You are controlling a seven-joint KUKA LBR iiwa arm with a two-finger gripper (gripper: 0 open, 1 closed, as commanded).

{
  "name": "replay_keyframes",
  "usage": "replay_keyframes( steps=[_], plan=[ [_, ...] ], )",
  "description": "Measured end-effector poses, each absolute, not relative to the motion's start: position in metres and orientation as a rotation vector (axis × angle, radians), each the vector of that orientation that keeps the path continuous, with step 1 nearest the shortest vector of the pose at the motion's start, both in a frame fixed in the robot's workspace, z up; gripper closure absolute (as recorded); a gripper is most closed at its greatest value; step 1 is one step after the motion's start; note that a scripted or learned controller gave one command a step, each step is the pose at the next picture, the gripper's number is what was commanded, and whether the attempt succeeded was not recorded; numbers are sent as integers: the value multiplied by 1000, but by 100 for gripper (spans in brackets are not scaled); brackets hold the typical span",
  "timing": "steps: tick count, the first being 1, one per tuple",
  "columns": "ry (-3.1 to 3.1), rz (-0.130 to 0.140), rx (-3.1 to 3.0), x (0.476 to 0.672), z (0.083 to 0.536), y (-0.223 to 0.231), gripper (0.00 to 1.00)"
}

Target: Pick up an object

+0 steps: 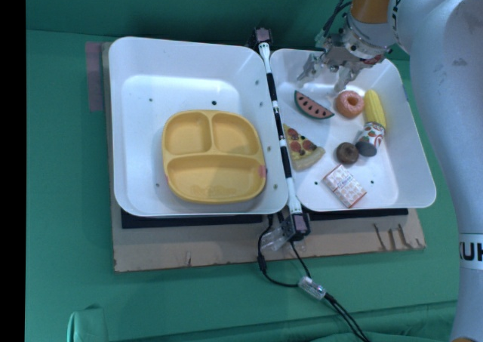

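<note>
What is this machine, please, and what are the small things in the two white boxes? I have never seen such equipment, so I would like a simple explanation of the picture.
One camera above a bench looks down at a slant. The grey machine on the right is a robot arm; its gripper, with fingers spread open, hovers over the back of the right bin and holds nothing. In that bin lie toy foods: a watermelon slice, a pink donut, a corn cob, a brown donut, a pizza slice, a small cup and a packet. The left bin holds a yellow divided plate.
</note>
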State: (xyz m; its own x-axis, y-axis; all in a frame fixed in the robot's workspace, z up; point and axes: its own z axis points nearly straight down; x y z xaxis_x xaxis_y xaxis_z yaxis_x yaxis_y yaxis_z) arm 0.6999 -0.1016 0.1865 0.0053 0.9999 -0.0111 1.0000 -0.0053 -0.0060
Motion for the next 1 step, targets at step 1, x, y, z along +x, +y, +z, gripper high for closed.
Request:
replay_keyframes(
  steps=[1],
  plan=[
    [2212,-19,2226,700,187,-101,0]
  ],
)
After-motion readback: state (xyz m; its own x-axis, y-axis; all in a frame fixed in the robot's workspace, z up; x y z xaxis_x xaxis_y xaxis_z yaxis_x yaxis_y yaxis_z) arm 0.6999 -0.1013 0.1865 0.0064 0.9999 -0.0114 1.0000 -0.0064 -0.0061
